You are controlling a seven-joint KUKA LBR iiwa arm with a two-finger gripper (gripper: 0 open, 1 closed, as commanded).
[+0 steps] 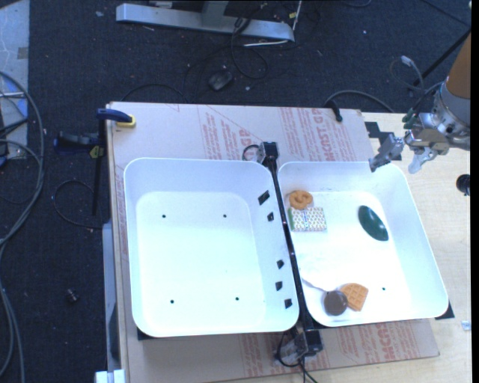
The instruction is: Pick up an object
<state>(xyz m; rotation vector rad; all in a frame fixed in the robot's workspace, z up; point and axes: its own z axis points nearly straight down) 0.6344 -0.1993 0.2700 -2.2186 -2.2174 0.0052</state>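
Observation:
The right bin (419, 247) holds several small objects. A dark green oval piece (373, 222) lies near its right side. A tan ring-shaped piece (301, 199) sits at the upper left, with a small patterned packet (309, 219) just below it. Near the front lie a brown round piece (334, 303) and an orange wedge (355, 296), touching. My gripper (402, 158) hangs at the bin's far right corner, above its rim, fingers spread apart and nothing between them. It is well above and to the right of the green piece.
The left bin (142, 247) lies beside the right one, with black clips (281, 263) along the shared divider. Both rest on a cardboard sheet (224, 127). Cables and a metal stand (202, 19) lie on the dark floor beyond.

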